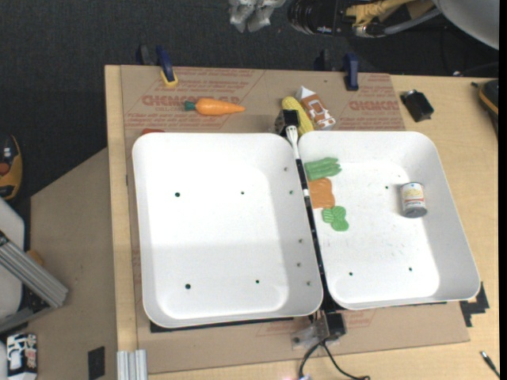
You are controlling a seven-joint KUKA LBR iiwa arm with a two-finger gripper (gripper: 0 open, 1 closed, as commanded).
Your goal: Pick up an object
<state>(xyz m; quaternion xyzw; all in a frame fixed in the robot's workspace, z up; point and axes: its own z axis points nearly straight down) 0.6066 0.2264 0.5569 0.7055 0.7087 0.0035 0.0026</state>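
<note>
Camera view: the gripper [255, 8] is seen blurred at the top edge, well above the bins; its state cannot be told, and nothing is seen held. Approach is judged not yet begun. A descent is called for toward the can [412, 199], lying in the right bin [444, 252], well apart from it.

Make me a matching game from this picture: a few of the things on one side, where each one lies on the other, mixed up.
Things:
1. carrot
2. can
3. claw
4. orange piece

Places:
A. in the right bin, near its right wall
B. on the cardboard beyond the left bin
C. in the right bin, by its left wall, between two green pieces
D. above the dark floor, past the bench's far edge

Pairs: 1-B, 2-A, 3-D, 4-C
</note>
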